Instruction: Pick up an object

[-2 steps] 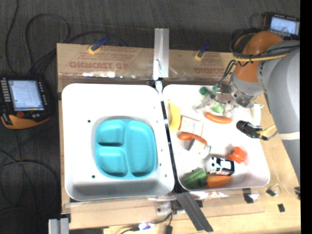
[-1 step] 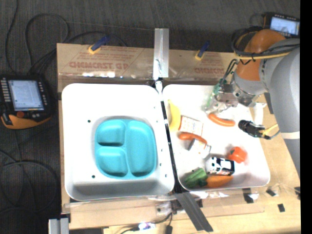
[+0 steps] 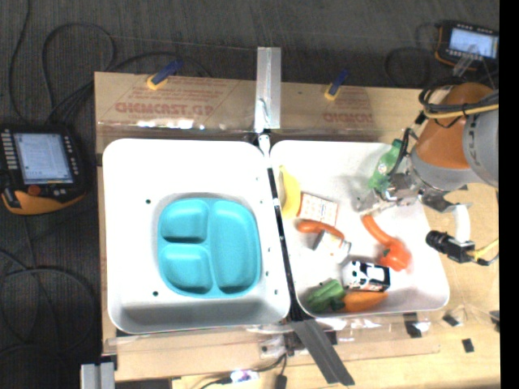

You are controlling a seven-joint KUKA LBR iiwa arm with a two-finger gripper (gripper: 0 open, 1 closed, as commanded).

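Over the right bin's point(image 3: 422, 294) far right corner, the gripper point(image 3: 388, 194) hangs, jaws' state indeterminate (view unclear). Just beside it lies an orange curved object point(image 3: 386, 241), on the bin floor.

Turquoise tray point(image 3: 209, 245), white bins point(image 3: 130, 168)

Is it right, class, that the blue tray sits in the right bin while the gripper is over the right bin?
Not quite. The camera view shows the blue tray in the left bin, not the right bin. The gripper is indeed over the right bin.
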